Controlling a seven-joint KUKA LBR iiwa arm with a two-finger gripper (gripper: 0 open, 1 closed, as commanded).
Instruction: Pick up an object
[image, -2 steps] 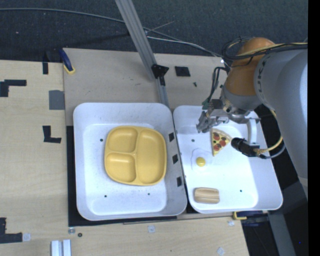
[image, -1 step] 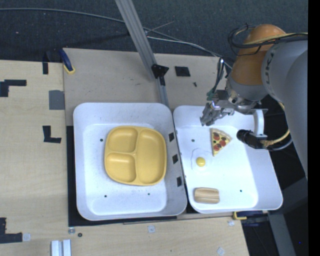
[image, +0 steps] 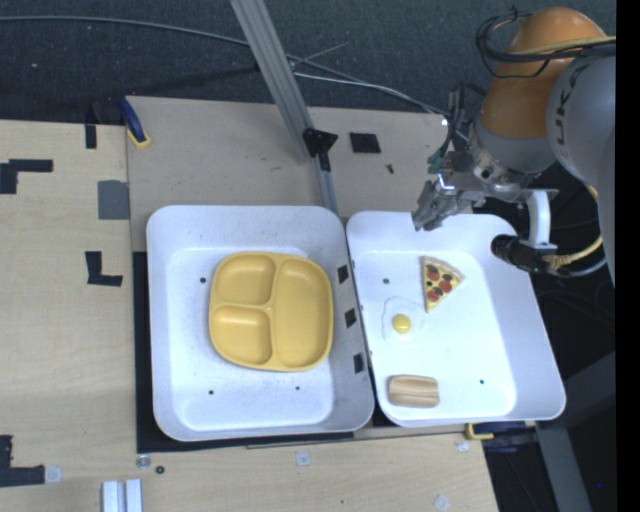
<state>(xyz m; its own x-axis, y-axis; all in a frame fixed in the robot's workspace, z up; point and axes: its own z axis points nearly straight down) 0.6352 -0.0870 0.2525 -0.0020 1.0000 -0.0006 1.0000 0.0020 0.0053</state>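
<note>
Nearest the lens, a tan bread roll (image: 412, 390) lies with its long axis left to right at the front of the right bin (image: 520, 330), while the left bin (image: 180, 300) holds a yellow divided plate (image: 270, 310). Behind the roll sit a fried egg (image: 401, 323) and a pizza slice (image: 438, 281), tip pointing toward the camera. No readable writing appears on these; the gripper (image: 432, 215) hangs over the right bin's far edge, gripping nothing, its opening impossible to judge.
</note>
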